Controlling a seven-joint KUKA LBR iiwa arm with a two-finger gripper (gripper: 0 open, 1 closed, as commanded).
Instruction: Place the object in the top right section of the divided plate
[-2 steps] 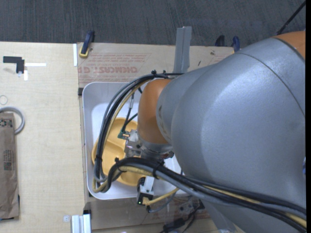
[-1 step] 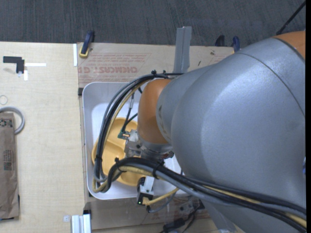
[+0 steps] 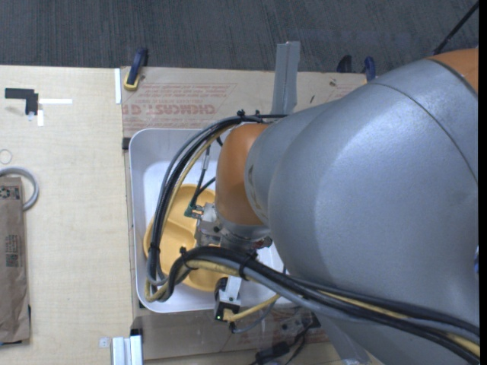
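- the grey arm [image 3: 365,204] reaches in from the right and covers most of the right half of the tabletop [image 3: 68,204].
- its orange band [image 3: 236,177] hangs over the white bin [image 3: 144,204], with black and yellow cables [image 3: 163,211] looping down beside it.
- a yellow divided plate [image 3: 179,219] lies in the bin toward its near edge, partly hidden under the wrist.
- the gripper sits below the wrist and is hidden; whether it is open or holding anything cannot be told.
- the object to be placed cannot be made out.
- a brown paper bag [image 3: 14,257] lies at the tabletop's left edge.
- a blue-and-yellow clamp [image 3: 135,67] grips the cardboard [image 3: 190,97] at the far edge.
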